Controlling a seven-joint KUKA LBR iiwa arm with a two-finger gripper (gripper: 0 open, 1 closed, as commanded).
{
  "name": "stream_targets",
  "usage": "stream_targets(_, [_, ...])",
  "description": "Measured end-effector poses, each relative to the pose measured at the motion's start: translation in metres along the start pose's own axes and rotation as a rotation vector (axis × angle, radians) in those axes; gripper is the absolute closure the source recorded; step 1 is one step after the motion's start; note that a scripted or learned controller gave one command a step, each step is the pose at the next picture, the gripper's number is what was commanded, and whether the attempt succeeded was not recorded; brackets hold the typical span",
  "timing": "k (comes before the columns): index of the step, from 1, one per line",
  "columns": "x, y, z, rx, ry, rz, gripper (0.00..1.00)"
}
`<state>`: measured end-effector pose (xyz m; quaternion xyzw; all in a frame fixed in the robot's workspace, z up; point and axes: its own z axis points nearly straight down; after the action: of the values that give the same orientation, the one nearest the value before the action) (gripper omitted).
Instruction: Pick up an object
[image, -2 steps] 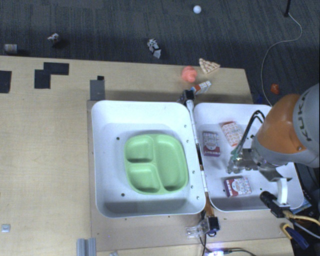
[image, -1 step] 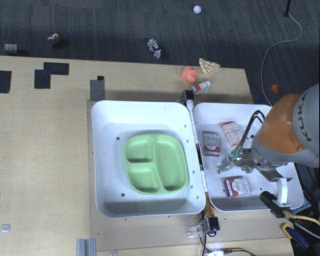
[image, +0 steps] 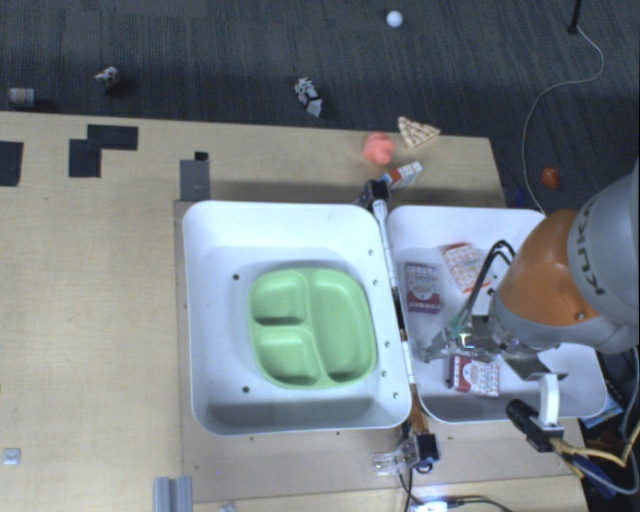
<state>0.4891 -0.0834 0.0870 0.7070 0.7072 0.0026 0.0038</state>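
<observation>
Since the pincer (image: 462, 345) sits low in the right bin (image: 590, 400), can't tell its opening. You've got a red-white packet (image: 474, 376) just below it; centre over that, drop straight, close, lift slow.

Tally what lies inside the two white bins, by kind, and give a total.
Green divided tray: 1, in the left bin
Small red-and-white packets: 3, in the right bin ()
Total: 4
</observation>
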Motion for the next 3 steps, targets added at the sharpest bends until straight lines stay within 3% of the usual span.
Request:
stream_targets(1, [0.000,0.002,-0.011,-0.006,0.000,-0.002,1.00])
stream_targets(2, [0.072,0.072,-0.098,0.005,0.004,-0.005,1.00])
stream_targets(3, [0.071,0.071,-0.097,0.007,0.002,-0.005,0.00])
